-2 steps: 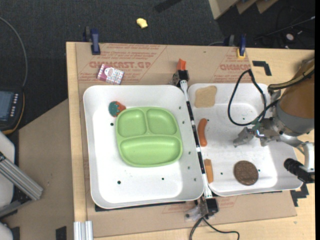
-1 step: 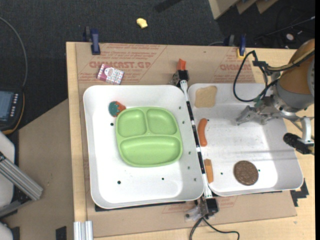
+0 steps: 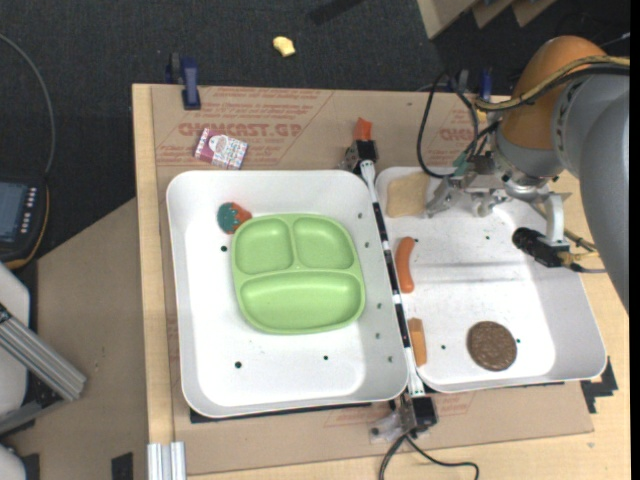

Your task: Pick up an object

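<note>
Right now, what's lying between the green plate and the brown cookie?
In the camera view, between the green divided plate and the brown cookie run the bins' adjoining rims, with a small orange piece just beyond them.

The scene is bright and evenly lit from above. The two white bins (image 3: 200, 298) are nearly overexposed, and their surface detail is washed out. The green divided plate (image 3: 297, 273) throws only a soft, thin shadow. The dark floor (image 3: 100, 28) looks grainy. The arm (image 3: 590, 98) at the right edge is slightly blurred.
</note>
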